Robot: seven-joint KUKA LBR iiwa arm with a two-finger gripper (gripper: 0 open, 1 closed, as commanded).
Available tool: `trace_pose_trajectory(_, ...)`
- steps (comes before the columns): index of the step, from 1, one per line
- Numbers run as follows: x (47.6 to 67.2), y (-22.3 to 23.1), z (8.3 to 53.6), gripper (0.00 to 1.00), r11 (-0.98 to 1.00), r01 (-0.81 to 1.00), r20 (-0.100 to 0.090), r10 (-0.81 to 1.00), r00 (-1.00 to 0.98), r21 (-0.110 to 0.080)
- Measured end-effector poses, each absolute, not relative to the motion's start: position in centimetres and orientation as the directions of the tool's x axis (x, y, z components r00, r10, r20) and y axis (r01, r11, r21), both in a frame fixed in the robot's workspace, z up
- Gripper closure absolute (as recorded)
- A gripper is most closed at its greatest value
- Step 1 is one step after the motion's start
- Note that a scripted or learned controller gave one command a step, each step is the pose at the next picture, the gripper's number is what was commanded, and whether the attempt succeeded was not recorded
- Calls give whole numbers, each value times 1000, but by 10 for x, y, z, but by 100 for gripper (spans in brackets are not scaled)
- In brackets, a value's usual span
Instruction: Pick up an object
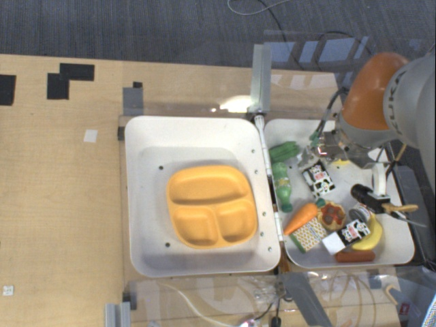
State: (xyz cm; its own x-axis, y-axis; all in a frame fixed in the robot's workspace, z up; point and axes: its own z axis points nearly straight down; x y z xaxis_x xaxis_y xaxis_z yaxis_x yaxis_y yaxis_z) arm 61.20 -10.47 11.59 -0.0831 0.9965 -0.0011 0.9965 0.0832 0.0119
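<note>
While it hangs over the right bin (406, 251), the tool (325, 148) nears a small carton (319, 178).

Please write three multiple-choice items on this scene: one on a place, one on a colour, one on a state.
1. Where does the yellow tray lie?
A. left bin
B. right bin
C. on the floor

2. What colour is the carrot?
A. purple
B. orange
C. white

3. How does the tray lie?
A. flipped over
B. on its edge
C. flat, hollows up

Key: 1 A, it sits inside the left bin. 2 B, it shows orange in the right bin. 3 C, its three compartments face the camera.
</note>
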Motion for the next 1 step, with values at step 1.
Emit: trace_pose_trajectory(1, 670, -59, 187, 100, 50, 999, 0, 999, -50, 8)
